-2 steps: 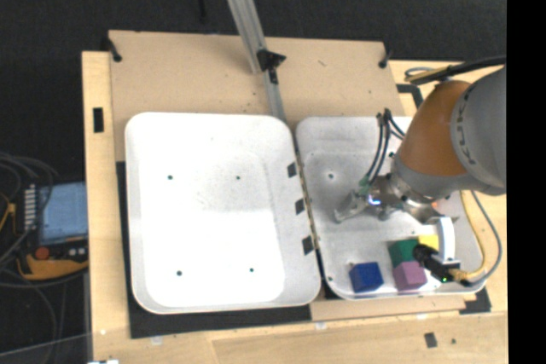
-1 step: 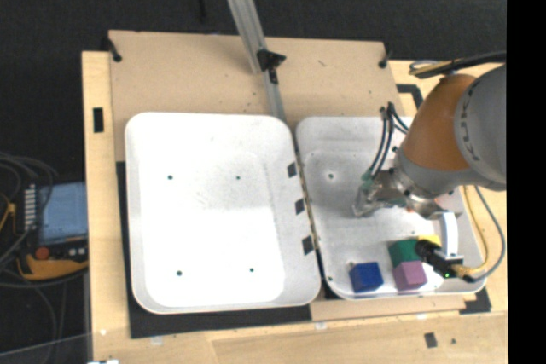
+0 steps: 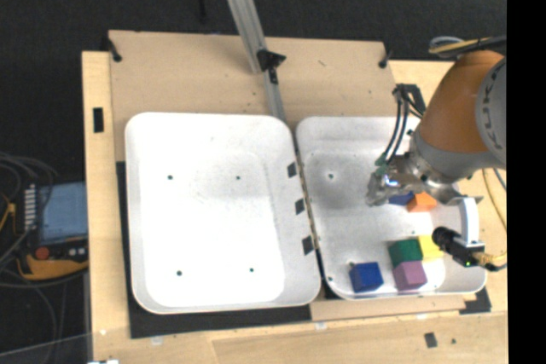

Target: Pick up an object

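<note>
My gripper [image 3: 386,187] hangs low over the middle of the right bin [image 3: 341,158], below the orange wrist band. An orange block [image 3: 421,202] and a bit of a blue thing [image 3: 399,199] lie right beside the fingers, to their right. Further toward the front of this bin sit a blue cube [image 3: 366,277], a green cube [image 3: 405,252], a purple cube [image 3: 411,274] and a yellow block [image 3: 431,247]. The arm's body hides part of the bin's right side.
The left bin [image 3: 209,209] lies beside the right one, with black clips along the shared edge. A slanted metal rail [image 3: 243,8] rises behind the bins. A black fitting [image 3: 452,245] sticks out near the right bin's front corner.
</note>
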`<state>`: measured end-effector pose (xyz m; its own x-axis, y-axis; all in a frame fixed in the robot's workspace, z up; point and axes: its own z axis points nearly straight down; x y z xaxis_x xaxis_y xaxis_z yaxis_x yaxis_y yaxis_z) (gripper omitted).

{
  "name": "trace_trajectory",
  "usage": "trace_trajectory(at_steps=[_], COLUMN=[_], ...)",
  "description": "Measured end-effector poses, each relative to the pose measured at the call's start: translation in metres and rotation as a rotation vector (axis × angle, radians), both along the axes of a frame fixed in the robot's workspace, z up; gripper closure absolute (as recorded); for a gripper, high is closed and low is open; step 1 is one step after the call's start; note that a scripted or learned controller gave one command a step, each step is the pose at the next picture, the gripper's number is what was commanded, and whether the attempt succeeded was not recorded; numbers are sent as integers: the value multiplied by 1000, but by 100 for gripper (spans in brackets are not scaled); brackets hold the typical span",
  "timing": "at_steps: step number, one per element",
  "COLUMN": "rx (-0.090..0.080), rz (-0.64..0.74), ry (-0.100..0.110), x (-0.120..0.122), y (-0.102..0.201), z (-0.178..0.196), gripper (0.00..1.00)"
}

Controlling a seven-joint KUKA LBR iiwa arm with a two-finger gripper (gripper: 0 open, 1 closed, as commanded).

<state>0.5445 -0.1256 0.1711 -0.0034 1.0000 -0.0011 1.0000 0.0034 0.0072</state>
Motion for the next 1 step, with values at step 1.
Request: trace_trajectory(at_steps=[1], rx=[0], rz=[0], ry=[0], x=[3], y=[2], z=[44], gripper=[100])
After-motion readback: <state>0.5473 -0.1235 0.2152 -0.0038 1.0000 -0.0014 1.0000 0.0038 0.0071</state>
